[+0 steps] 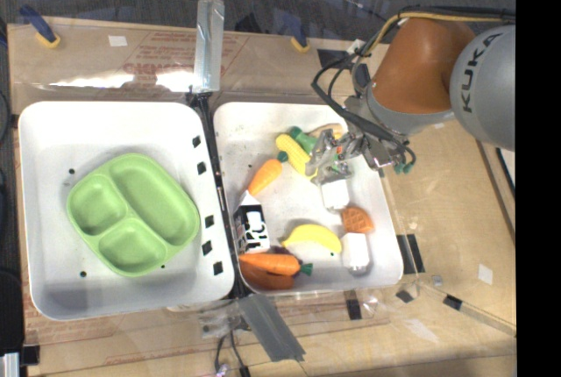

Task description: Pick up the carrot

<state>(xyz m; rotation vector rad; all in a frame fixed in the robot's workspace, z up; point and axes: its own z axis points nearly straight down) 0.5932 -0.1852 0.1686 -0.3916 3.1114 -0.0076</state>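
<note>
- We've got two carrot-looking things in the right bin (230, 123). The carrot (264, 175) near the bin's left wall lies on a slant, green top up toward the far right, orange tip toward the near left.
- It's short, stubby, plain orange.
- Second carrot (273, 262) lies in the near-left corner, long axis running left-right, green leaves on its right end, deeper orange.
- Gripper (331, 154) hangs over the far part of the right bin, next to the corn cob (293, 152). We honestly can't tell how wide it is.
- Left bin (35, 191) holds a green divided plate (131, 213).
- A banana (313, 238) lies just right of the near carrot.
</note>
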